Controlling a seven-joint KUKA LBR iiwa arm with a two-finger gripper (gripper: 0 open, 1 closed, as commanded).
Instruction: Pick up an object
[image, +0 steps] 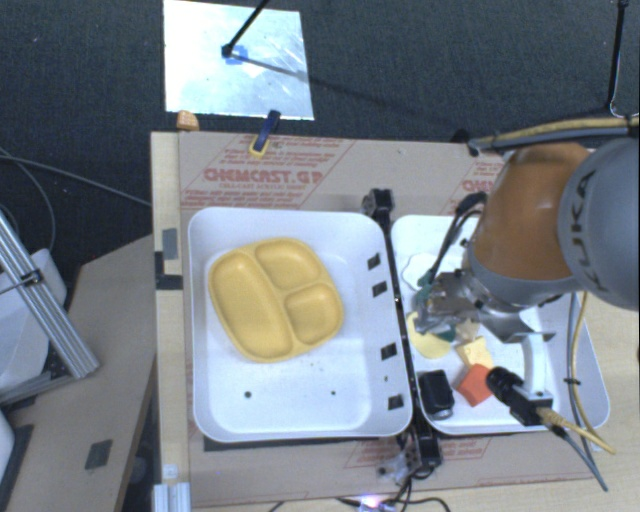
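Nearest the camera, in the right bin, a small black rectangular block lies against the wall that divides the two bins, and an orange block sits just beside it on its right. Just behind the orange block is a pale yellow wedge, and to its left a pale yellow round piece.

The gripper is low in this bin, right over the far edge of the round piece. Whether the claw is spread or pressed together cannot be told, and nothing is seen pinched in it. The bulky grey and orange arm crosses the bin from the right and hides much of its floor. A white cup-like rim stands beyond the gripper, near the dividing wall.

The left bin holds a yellow three-compartment tray, lying flat and well apart from the gripper.

Farther back, both bins rest on a cardboard sheet with red print, which bears a small blue and yellow thing. Beyond it lies a shiny sheet.
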